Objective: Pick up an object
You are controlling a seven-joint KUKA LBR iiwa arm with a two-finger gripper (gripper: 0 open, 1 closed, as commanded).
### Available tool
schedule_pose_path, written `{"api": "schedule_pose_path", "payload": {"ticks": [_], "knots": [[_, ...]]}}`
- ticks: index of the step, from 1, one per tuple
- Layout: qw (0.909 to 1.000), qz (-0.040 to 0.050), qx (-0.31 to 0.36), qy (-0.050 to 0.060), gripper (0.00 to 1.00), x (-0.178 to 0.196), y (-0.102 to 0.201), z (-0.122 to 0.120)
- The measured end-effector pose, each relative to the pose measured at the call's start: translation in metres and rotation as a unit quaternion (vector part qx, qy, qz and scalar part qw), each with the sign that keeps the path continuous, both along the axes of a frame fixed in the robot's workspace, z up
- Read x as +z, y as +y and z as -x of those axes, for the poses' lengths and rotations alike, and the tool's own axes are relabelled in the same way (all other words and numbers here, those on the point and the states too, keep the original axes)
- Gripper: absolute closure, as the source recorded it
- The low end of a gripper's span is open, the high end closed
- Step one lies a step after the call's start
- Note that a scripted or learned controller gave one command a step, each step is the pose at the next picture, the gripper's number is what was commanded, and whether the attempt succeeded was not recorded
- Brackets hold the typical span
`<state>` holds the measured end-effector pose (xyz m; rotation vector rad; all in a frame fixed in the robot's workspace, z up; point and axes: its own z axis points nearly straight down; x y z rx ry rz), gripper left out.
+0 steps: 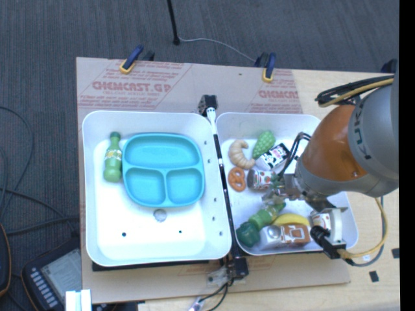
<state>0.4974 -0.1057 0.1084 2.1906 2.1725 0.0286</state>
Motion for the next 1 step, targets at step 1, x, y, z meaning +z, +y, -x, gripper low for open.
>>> {"api": "schedule_pose_path", "payload": {"ticks": [1], "knots": [[1.0, -0.0006, 0.0, 0.003, 0.0, -0.0016, 0.0003, 0.0017]]}}
